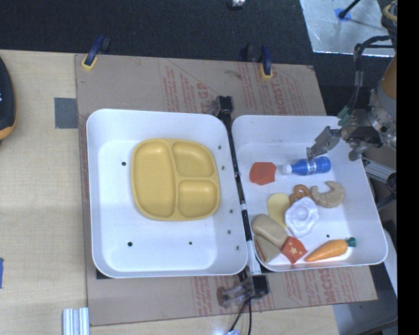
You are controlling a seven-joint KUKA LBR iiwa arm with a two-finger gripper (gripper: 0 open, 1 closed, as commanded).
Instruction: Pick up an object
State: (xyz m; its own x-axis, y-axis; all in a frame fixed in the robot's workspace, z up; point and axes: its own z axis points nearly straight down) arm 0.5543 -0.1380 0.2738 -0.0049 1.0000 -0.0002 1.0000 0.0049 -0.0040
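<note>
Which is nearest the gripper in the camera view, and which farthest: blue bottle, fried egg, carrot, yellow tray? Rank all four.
From the gripper:
1. blue bottle, just below it, right bin.
2. fried egg, middle of right bin.
3. carrot, right bin's near edge.
4. yellow tray, left bin.

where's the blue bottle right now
The blue bottle lies in the right bin, toward its upper middle, just right of the red piece and above the croissant.

Two smooth white plastic bins (98, 187), a matt yellow plastic divided tray (174, 179), glossy plastic toy foods including an orange carrot (327, 250) and blue bottle (311, 166), on brown printed cardboard (195, 82), over a pale wood-grain bench (35, 208).
</note>
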